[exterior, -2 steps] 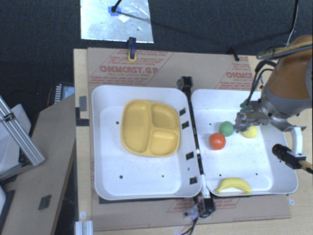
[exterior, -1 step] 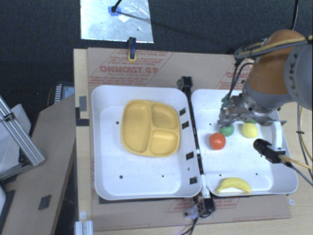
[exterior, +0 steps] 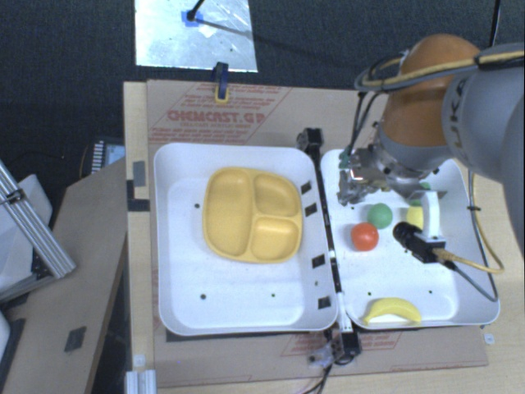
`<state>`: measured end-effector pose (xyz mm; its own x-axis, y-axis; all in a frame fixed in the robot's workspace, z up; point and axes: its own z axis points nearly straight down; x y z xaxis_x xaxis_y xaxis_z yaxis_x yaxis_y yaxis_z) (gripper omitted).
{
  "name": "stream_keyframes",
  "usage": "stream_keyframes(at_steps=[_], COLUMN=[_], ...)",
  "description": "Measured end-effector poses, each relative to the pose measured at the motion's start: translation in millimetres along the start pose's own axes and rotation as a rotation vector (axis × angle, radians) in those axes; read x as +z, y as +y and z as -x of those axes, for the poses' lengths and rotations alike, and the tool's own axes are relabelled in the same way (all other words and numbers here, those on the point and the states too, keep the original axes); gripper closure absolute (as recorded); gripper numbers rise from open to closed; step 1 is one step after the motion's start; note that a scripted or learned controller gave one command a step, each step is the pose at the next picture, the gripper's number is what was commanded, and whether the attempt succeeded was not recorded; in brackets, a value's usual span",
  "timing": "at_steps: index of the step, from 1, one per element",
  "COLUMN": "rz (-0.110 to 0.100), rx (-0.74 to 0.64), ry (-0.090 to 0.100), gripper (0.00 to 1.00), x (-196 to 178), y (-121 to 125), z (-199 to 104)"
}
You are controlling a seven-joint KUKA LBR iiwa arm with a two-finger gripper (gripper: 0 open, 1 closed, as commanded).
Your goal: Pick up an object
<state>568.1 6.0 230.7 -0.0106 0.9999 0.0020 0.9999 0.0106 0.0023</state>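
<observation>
Camera view: small round orange-red ball beside green ball; pincer state unclear.

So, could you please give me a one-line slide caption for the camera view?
Gripper low in the right bin near green ball, orange ball and banana; yellow tray in the left bin.

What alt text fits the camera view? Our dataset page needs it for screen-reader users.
A grey robot arm reaches from the right, its gripper low in the right bin near a green ball, orange ball and banana. The left bin holds a yellow divided plate.
</observation>
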Motion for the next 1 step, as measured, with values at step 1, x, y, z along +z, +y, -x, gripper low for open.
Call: stream_keyframes(at_steps=[1], rz=[-0.001], rx=[0.001], ry=[0.0], gripper=[1.0], x=[11.1], y=[7.2], z=[-49.5])
